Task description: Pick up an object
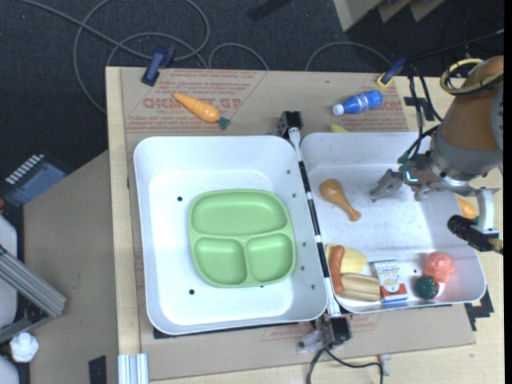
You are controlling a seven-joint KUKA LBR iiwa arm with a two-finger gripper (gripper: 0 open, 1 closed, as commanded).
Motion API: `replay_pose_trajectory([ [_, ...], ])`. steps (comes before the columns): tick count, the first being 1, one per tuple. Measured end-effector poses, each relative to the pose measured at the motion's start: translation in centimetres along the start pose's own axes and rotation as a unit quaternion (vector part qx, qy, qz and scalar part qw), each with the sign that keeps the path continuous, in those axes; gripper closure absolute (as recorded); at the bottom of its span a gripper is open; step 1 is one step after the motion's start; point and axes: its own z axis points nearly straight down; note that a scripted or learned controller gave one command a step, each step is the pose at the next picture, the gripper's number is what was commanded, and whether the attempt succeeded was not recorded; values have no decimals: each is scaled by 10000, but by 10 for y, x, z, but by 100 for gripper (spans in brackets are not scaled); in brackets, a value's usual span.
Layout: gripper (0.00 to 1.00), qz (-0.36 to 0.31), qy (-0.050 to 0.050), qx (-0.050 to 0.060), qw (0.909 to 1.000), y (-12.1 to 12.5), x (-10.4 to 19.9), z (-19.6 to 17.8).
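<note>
My gripper [386, 186] hangs over the middle of the right bin [364, 144], its fingers open and pointing left with nothing between them. A brown toy drumstick [338, 198] lies on the bin floor a short way to its left, apart from the fingers. Along the bin's front edge lie a hot dog bun [358, 287], a red sausage [337, 259], a yellow piece [354, 259], a small carton [388, 279], a pink-red fruit [439, 266] and a dark green piece [426, 288]. A small orange piece [466, 207] sits at the right, partly behind the arm.
The left bin [160, 166] holds a green divided plate [240, 237]. On the bench behind the bins lie a toy carrot [200, 108], a blue and white bottle [358, 103] and a blue clamp [156, 65]. A black divider [308, 206] runs between the bins.
</note>
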Motion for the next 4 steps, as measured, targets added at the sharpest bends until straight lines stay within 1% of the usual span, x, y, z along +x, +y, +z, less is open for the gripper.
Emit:
replay_pose_trajectory([
  [1,0,-16,18,-3,10000,59,76,-41],
  [2,0,-3,14,20,10000,30,80,36],
  [3,0,-4,0,-2,10000,64,-10,13],
  [4,0,-2,10,15,10000,6,-4,24],
])
